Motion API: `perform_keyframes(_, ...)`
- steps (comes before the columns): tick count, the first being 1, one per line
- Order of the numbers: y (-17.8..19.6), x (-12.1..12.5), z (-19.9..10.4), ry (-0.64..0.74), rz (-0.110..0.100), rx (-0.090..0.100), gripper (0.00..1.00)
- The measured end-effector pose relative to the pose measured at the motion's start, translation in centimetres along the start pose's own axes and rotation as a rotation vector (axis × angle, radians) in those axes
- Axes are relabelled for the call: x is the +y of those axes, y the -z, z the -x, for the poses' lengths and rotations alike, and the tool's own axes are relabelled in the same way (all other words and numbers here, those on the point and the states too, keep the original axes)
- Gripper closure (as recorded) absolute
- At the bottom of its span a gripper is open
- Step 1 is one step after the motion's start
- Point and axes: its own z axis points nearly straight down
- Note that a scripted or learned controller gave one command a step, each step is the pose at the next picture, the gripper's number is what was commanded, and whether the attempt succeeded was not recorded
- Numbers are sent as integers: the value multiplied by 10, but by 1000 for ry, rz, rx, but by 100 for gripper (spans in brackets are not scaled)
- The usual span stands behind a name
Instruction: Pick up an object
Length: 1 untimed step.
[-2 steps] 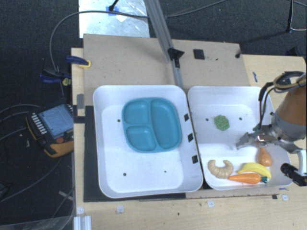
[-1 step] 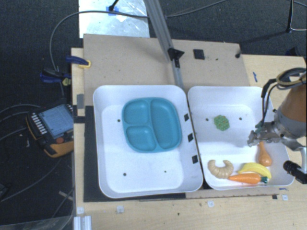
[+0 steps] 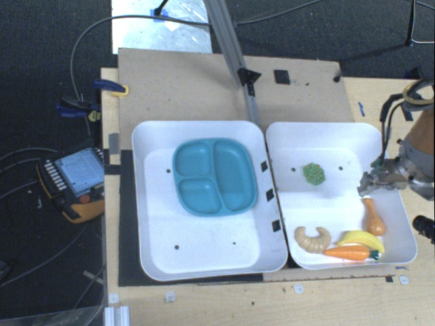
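My hand sits over the right edge of the right bin, just above the top of a small orange-brown drumstick-shaped toy; I cannot tell how the hand is set, since it looks like a grey, blurred lump there. The drumstick toy has a narrow pale neck pointing up toward my hand and a rounder, darker orange bottom, and it lies against the right wall of that bin. Just below and left of it lies a yellow banana, curved, with a carrot touching its lower side; the carrot is orange with a green tip at its right end. Left of the banana lies a tan croissant, curled like a crescent. Well apart from these, toward the far side of the right bin, sits a small green lumpy thing like a broccoli head. The left bin, beside the right bin, holds a blue divided plate with three compartments. Left of the bench, on the dark floor, lies an orange handheld unit with a screen; its screen is too blurred to read any writing.
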Motion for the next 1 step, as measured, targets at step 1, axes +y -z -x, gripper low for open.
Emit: perform_keyframes(1, 44, 1, 3, -1, -1, 0, 100)
